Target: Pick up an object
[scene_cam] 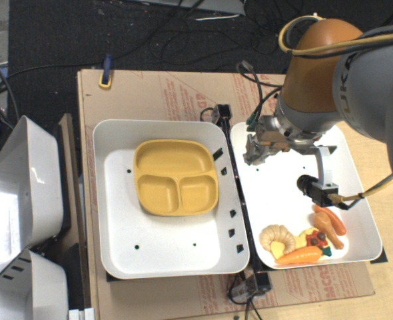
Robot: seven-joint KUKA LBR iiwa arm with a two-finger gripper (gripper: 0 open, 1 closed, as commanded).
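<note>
The gripper (255, 153) hangs over the far left part of the right bin (276, 199), close to the divide between the 2 bins; whether it is released or clenched cannot be told from this slanted overhead view, and nothing is visible in its grasp. Above it, the grey arm (356, 79) with its orange band (320, 52) enters from the right. The pickable objects lie well apart from the gripper, clustered in the near right corner of the right bin: a toy hot dog (330, 222), a toy carrot (300, 256) lying along the near rim, a pale shell-shaped piece (276, 235) just beside the carrot, and a small multicoloured item (314, 238) between them. The left bin (110, 199) holds a yellow 3-compartment plate (176, 177), upright and flat.
</note>
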